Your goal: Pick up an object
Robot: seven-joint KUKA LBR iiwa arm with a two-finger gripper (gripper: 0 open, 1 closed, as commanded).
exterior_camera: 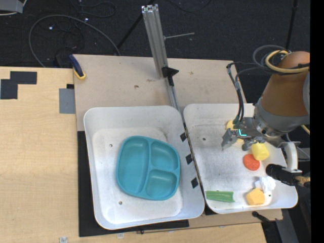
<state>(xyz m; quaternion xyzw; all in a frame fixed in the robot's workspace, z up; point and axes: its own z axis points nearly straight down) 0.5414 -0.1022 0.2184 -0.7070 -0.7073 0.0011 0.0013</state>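
In the right bin [212, 158] lie a yellow lump [260, 151], a red-orange ball [251, 162], a green strip [219, 196], an orange-yellow block [255, 197] and a small white piece [267, 183]. My gripper [236, 143] hangs low over the upper right part of this bin, just left of the yellow lump and the ball. Its two grey fingers stand apart, open, with nothing between them. Another small yellow thing [230, 124] peeks out behind the gripper, mostly hidden.
The left bin [101, 135] holds a teal divided plate [148, 167]. An upright aluminium post [156, 39] stands behind the bins. The wall between the two bins carries black clips [188, 158].
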